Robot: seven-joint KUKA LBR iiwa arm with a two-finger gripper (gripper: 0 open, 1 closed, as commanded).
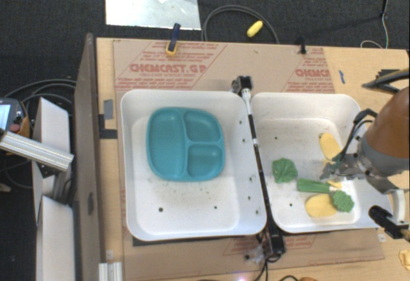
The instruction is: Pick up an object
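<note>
The right bin point(301, 110) holds several toy food pieces. A yellow slice point(328, 143) lies near its right wall. A green leafy piece point(284, 169) sits at the bin's middle. A long green stalk point(315, 186) runs rightward to a bushy green head point(343, 201), and a yellow oval piece point(319, 207) rests just below the stalk. My gripper point(336, 173) hangs low at the bin's right side, between the yellow slice and the stalk's right end. The grey and orange arm point(389, 139) covers the bin's right edge.
The left bin point(186, 212) carries a teal divided plate point(186, 144). A black divider rail point(254, 145) runs between the bins. Cardboard covers the bench behind them, with a yellow clamp point(172, 48) at its back edge.
</note>
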